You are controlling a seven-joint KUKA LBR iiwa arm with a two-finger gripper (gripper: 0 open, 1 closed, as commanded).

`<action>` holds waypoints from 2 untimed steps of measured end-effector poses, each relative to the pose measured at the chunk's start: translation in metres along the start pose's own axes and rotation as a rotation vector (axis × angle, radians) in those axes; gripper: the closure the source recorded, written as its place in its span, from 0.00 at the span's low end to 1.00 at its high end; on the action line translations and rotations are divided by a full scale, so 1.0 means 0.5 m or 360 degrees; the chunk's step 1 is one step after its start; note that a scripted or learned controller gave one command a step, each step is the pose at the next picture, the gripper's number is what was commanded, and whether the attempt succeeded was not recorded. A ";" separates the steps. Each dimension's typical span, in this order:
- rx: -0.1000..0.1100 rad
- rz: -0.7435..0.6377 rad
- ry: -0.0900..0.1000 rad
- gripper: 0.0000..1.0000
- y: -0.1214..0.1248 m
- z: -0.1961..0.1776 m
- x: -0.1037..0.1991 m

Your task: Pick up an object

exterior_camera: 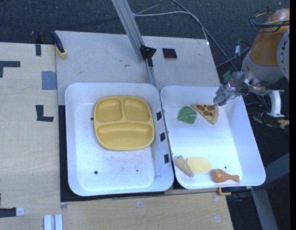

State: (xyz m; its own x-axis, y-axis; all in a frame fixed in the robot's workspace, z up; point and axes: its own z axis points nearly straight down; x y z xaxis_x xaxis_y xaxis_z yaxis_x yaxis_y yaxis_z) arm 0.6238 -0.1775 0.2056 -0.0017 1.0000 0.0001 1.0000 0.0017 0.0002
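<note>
My hand [221, 99] hangs over the far right part of the right bin [244, 143], just beside the pizza slice [207, 112]; I cannot tell how it stands. A green leaf [187, 114] lies left of the slice. Near the front edge rest a cone [184, 166], a yellow disc [199, 164] and a drumstick [224, 176]. The left bin [81, 166] holds 1 yellow divided plate [124, 122].

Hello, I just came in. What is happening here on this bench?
A grey robot arm reaches in from the right, its gripper just above the pizza slice in the right bin. It holds nothing visibly. A green leaf, a yellow piece, a wedge and a chicken leg lie there too. The left bin holds a yellow divided plate.
</note>
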 end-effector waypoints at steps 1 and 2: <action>-0.0006 -0.0001 -0.0002 1.00 0.002 -0.095 0.001; 0.0002 -0.0002 -0.0002 1.00 0.028 -0.067 0.101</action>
State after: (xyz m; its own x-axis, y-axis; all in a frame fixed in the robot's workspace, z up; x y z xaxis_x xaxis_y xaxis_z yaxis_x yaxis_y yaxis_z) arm 0.6376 -0.1269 0.2391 -0.0028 1.0000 -0.0010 1.0000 0.0028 -0.0011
